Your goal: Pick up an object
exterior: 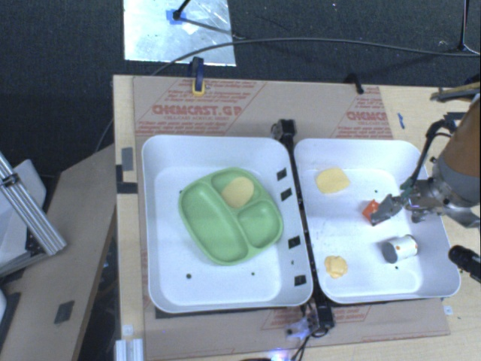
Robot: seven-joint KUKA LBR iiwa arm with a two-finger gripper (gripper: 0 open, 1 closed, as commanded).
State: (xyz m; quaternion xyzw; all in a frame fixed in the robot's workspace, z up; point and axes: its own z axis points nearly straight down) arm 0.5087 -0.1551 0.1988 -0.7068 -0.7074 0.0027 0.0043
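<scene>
We judged the gripper point(385, 209), grasp state unclear, should centre squarely over the orange object point(370, 210) before clenching.

arm point(460, 164) cut off at right edge, orange object point(370, 210) partly behind end effector point(387, 209)

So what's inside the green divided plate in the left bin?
One yellow food piece sits in the upper compartment of the green plate; the other compartments show bare green. Whatever is beneath the plate is covered.
</scene>
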